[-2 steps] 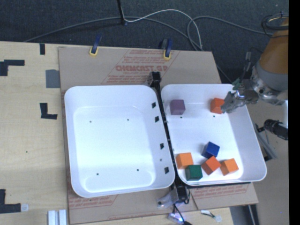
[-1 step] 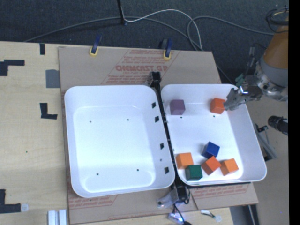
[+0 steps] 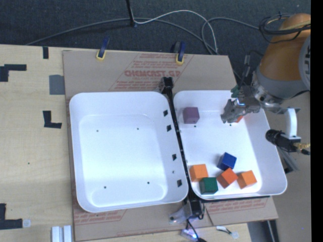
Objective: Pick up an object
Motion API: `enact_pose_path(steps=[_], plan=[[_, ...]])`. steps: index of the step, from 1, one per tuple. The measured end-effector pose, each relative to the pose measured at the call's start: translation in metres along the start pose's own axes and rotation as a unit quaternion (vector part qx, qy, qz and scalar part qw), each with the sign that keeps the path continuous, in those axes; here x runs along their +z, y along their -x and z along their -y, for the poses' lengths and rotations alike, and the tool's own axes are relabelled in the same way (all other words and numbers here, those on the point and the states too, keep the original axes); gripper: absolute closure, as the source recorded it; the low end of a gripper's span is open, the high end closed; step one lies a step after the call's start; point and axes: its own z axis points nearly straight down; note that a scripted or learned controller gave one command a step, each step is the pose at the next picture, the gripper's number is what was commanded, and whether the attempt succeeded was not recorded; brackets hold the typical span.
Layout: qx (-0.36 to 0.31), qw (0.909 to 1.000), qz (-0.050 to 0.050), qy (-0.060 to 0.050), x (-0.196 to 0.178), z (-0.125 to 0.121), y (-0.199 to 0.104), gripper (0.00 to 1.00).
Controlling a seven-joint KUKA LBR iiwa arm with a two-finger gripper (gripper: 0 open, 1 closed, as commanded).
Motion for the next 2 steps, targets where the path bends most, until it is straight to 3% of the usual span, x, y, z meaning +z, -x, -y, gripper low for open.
enact_pose_path(steps=[2], plan=[[0.0, 1.0, 0.0, 0.0, 0.022, 0.023, -0.092, 1.0]])
